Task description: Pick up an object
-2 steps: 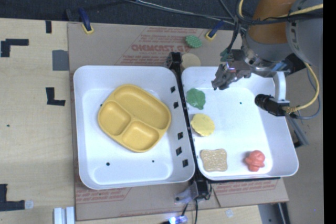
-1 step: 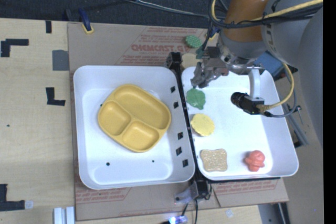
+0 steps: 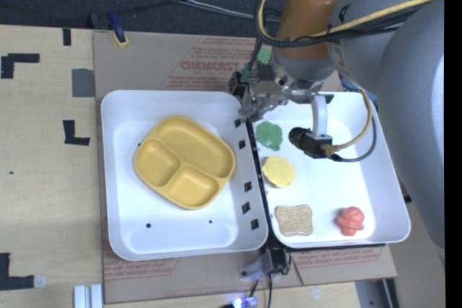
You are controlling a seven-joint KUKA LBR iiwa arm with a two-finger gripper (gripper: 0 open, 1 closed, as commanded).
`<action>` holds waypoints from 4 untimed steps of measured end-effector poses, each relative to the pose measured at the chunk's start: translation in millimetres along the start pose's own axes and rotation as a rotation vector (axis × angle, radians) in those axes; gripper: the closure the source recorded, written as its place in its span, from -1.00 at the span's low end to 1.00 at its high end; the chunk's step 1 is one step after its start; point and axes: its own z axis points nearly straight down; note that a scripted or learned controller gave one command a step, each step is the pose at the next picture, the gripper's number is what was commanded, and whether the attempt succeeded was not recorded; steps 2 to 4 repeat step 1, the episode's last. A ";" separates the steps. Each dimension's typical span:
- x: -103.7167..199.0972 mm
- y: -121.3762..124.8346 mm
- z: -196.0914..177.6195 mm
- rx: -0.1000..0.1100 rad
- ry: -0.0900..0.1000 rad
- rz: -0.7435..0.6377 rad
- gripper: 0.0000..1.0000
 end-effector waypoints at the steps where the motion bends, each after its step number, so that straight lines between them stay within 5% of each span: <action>1: 49.9 -0.9 15.3 0.001 0.000 -0.001 1.00; 4: 49.9 -0.9 15.3 0.001 0.000 -0.001 1.00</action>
